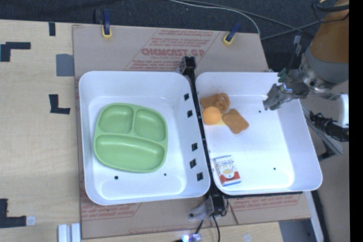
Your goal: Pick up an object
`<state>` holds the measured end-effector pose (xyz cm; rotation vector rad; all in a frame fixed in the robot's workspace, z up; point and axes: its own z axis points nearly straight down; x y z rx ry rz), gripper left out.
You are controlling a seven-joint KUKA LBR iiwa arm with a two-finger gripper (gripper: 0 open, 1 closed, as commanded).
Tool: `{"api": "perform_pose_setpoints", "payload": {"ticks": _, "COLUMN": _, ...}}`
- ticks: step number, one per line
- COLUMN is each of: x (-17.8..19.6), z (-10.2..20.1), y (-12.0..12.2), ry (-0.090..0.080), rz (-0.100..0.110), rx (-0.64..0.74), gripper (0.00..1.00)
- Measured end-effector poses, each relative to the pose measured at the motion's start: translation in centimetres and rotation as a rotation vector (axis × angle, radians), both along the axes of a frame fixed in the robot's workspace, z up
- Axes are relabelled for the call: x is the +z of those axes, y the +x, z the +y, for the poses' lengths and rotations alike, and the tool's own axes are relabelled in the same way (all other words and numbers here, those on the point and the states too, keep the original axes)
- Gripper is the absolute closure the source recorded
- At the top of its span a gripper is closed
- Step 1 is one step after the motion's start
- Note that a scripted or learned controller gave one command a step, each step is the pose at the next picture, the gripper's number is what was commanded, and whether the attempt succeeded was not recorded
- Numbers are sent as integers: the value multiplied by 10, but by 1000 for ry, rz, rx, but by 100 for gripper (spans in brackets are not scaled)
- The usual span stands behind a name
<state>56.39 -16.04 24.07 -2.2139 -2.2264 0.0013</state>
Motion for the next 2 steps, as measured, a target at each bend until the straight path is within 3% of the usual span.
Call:
{"api": "perform_pose_setpoints", "payload": {"ticks": 1, "x": -1, "z": 46, "y": 1, "ry": 0, "rz": 0, "rx": 0, "gripper": 100}}
{"api": "perform_pose_setpoints", "payload": {"ticks": 2, "x": -13, "z": 98, "y": 17, "ry": -1, "rz": 0, "rx": 0, "gripper": 100}}
